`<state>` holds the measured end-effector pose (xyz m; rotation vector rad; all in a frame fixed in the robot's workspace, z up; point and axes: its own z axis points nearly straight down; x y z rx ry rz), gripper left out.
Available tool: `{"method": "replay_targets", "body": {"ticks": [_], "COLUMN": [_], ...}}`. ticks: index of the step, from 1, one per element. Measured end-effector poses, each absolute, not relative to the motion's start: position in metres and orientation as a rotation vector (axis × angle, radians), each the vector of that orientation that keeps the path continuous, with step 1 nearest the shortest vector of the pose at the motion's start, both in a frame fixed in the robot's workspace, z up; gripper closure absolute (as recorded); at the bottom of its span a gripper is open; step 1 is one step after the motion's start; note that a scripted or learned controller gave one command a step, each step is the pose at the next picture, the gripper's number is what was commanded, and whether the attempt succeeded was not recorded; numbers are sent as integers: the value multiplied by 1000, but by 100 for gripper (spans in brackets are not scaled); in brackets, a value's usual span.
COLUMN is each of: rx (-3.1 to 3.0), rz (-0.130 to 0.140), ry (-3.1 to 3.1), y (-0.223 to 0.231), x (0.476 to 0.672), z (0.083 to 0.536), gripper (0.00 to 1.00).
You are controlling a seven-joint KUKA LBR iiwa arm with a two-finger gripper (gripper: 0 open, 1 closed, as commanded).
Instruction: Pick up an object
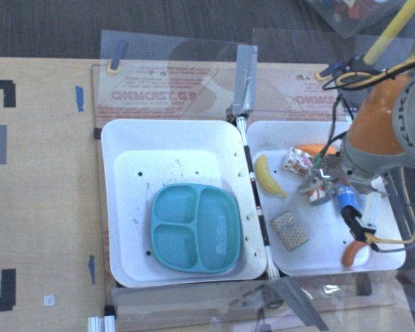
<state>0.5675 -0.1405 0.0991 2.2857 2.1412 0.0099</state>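
Camera view looks down on two white bins: the left bin at frame centre carries a teal divided plate in its lower half, and the right bin holds the loose things. A yellow banana lies along that bin's left side, a speckled tan sponge below it, a printed packet and an orange carrot-like piece toward the top, and an orange-and-white item near the lower right corner. The grey arm with its orange band comes in from the right edge, bent down over the right bin, with the gripper low among the clutter just right of the banana. Cables and a blue part crowd the gripper, so whether it is released or clenched cannot be made out.
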Motion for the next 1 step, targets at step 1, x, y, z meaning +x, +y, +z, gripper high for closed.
{"method": "replay_targets", "body": {"ticks": [1], "rx": [2163], "rz": [0], "ry": [2277], "y": [-66], "x": [568], "z": [185], "gripper": [100]}}
